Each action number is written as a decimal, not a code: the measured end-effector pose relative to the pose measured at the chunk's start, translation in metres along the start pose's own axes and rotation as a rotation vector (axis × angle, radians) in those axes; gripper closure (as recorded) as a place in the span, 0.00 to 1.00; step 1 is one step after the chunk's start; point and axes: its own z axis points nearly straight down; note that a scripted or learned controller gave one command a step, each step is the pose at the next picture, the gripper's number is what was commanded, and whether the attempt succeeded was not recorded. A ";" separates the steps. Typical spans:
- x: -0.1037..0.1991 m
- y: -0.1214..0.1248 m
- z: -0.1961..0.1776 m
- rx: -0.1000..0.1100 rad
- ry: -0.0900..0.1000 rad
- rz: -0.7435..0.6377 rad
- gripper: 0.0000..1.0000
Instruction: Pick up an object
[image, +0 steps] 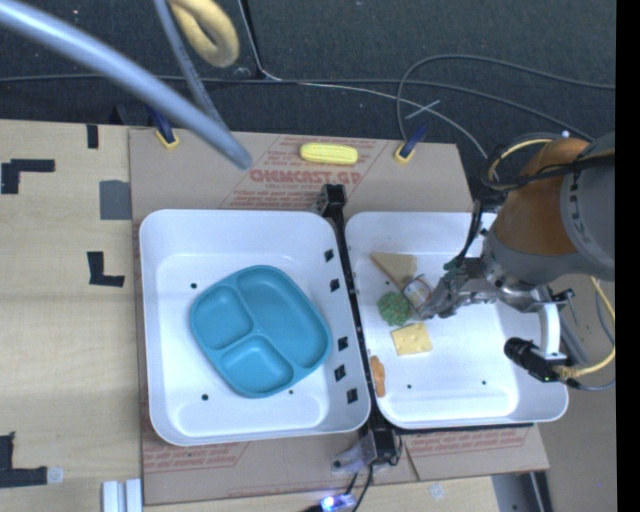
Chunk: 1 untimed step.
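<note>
In the right bin (500, 405) lie a tan wedge-shaped piece (396, 266), a green broccoli-like lump (394, 308), a pale yellow square piece (411, 341) and a small orange piece (377, 375) near the left wall. My gripper (425, 297) reaches in from the right and sits low over the bin, right beside the green lump and just above the yellow square. Its tips are small and dark against the bin floor. Nothing can be seen held in it.
The left bin (165, 300) holds a blue divided plate (260, 328). A yellow corn-like object (328, 154) lies on the cardboard behind the bins. Cables loop behind the right bin. The grey and orange arm (545, 235) covers the right bin's far right side.
</note>
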 end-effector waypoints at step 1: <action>0.000 -0.007 -0.058 -0.002 0.000 0.000 1.00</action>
